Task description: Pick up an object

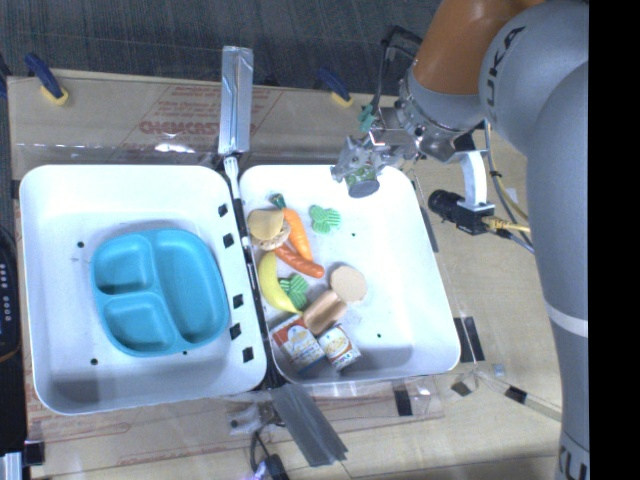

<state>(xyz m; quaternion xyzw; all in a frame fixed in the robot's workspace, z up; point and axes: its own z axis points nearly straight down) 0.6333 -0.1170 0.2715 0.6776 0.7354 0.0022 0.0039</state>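
From the fixed camera view, the claw [362,168] hangs over the far edge of the right bin [400,268], near its far-left corner, carried by the grey arm [540,78] that reaches in from the right. Whether it is open or closed I cannot tell at this angle, and nothing is visibly gripped in it.

The candidates lie along the left side of that bin: a green toy [324,218] nearest the claw, then a burger [268,228], a carrot [297,243], a banana [270,280], a round brown piece [348,284] and two small cartons [318,344] at the near wall. The left bin [60,268] holds a blue divided tray [160,293].

The risk, as I judge it, comes from crowding: the burger, carrot and banana touch or overlap, so a descent there could wedge between them or nudge them aside. Items hard against the dividing wall leave little room for a clean grip, and the claw could catch the rim.
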